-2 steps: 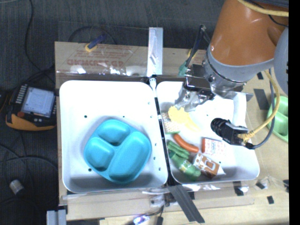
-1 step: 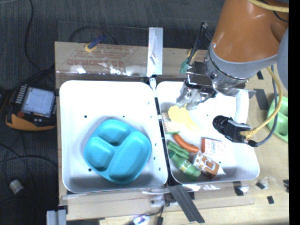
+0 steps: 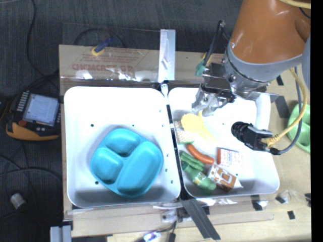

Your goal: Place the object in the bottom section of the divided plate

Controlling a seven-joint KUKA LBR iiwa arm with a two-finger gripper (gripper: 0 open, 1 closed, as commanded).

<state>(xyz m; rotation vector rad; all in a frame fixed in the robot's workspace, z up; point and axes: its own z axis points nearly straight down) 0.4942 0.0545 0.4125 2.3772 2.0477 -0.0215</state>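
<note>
Above the right-hand shallow white bin (image 3: 262, 183), we see the grey arm's two-finger gripper (image 3: 208, 105) hanging over the bin's far-left corner, and we cannot tell from this slant how its claw is set. Just below and to the camera-left of the claw lies a pale yellow banana-shaped toy (image 3: 196, 125), its long axis running diagonally toward the bin's near right. We judge it the nearest candidate for the pick, though the task does not name its object.

Further down the same bin we find an orange carrot-like toy (image 3: 200, 153), some green vegetable-shaped toys (image 3: 194, 168), a small red-and-white carton (image 3: 229, 158) and a brown-and-white box (image 3: 222, 176), all crowded together.

In the left-hand white bin (image 3: 81, 105) rests the turquoise plastic divided plate (image 3: 127, 161), turned at an angle, its three sections bare. Its largest section sits toward the near right, closest to the divider between the bins, so we expect any carry to run leftward across that wall.
</note>
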